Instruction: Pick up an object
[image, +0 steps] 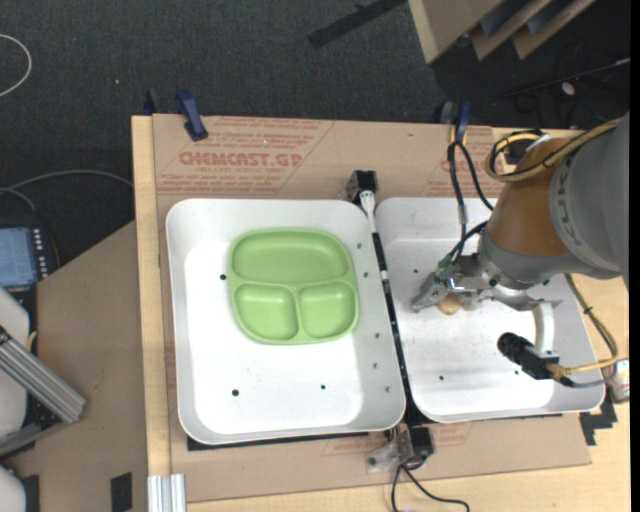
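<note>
Left bin (200, 330): a shallow white tray on the brown bench board (250, 150). A pale green divided plate (294, 284) lies flat in its upper middle, one long compartment along the top and two smaller ones below. The bin floor around the plate is bare apart from a few small dark dots.

Centre: the two bins meet along a dark seam, with a small black clamp (363, 184) at the seam's upper end, just above the plate's upper right corner, and a second fitting with wires at its lower end.

Right bin (470, 395): well to the right of the plate, the gripper (440, 293) is lowered to the bin floor. Whether its fingers are released or clenched cannot be told from this view. A small tan object (450, 307) lies on the floor just beside the fingertips, on their lower right; contact cannot be confirmed.

Far right: the grey arm (590, 200) with its orange band (522, 222) overhangs the right bin's upper right part. A black cylindrical fitting (522, 353) and cables project below it.
</note>
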